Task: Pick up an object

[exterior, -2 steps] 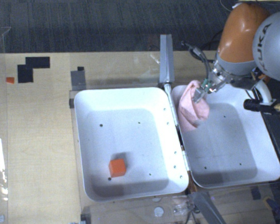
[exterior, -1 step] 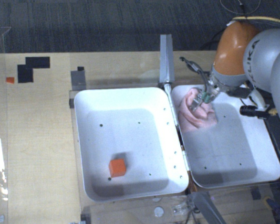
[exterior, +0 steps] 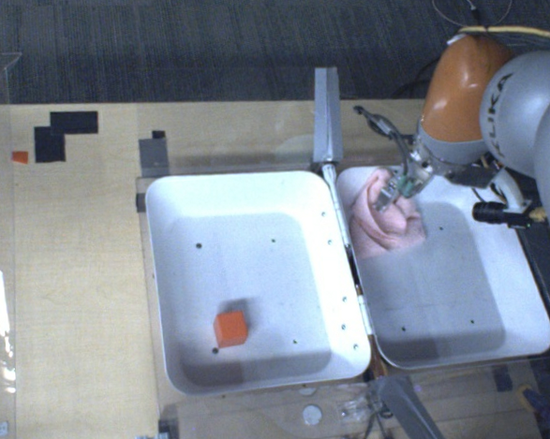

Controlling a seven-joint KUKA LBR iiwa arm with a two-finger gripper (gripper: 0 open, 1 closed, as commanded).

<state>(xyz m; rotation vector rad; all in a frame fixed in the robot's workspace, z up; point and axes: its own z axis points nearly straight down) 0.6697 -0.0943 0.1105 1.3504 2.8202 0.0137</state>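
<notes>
A crumpled pink cloth (exterior: 380,221) lies in the right bin (exterior: 471,331), bunched against that bin's far left corner, close to the divider between the two bins. The end effector (exterior: 391,196) sits directly on top of the cloth's upper right part, its tip pressed down into the folds, so the two are touching. Whether the end effector is clenched on the fabric or released cannot be told, since its tip is small and half sunk in the pink material. Behind it, the arm (exterior: 502,104) slants in from the right, with its orange band just above the wrist and the grey body filling the upper right corner. The rest of the right bin's floor is bare white. In the left bin (exterior: 175,268), well apart from the cloth, a small orange block (exterior: 231,329) rests near the front. Both bins stand side by side on the pale wooden desk (exterior: 74,294), which carries some black marks (exterior: 60,133) near its far left.
</notes>
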